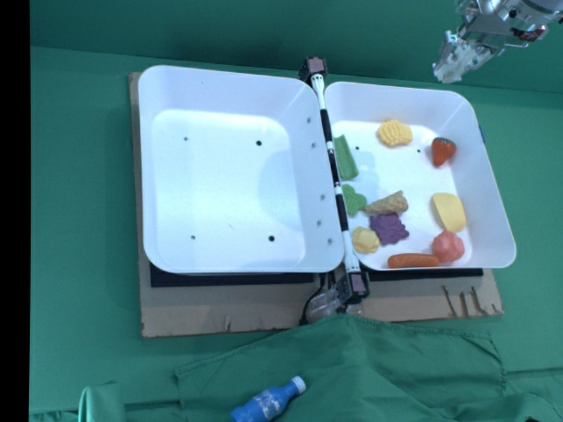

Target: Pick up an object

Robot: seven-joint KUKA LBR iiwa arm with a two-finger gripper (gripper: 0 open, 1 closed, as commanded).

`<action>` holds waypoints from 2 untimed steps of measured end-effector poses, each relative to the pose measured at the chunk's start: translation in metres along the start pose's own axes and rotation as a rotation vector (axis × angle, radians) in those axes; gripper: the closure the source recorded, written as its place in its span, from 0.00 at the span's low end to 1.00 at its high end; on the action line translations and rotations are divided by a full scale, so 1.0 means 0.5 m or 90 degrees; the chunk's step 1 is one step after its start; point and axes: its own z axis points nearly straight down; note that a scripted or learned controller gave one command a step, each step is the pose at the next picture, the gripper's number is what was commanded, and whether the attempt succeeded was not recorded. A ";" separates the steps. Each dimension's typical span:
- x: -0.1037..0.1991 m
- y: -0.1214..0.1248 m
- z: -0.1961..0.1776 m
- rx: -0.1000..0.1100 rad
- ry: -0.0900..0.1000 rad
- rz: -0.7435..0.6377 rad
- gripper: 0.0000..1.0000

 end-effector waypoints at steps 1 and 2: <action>0.075 0.113 0.006 0.003 0.000 0.000 1.00; 0.164 -0.061 -0.071 0.004 0.004 -0.001 1.00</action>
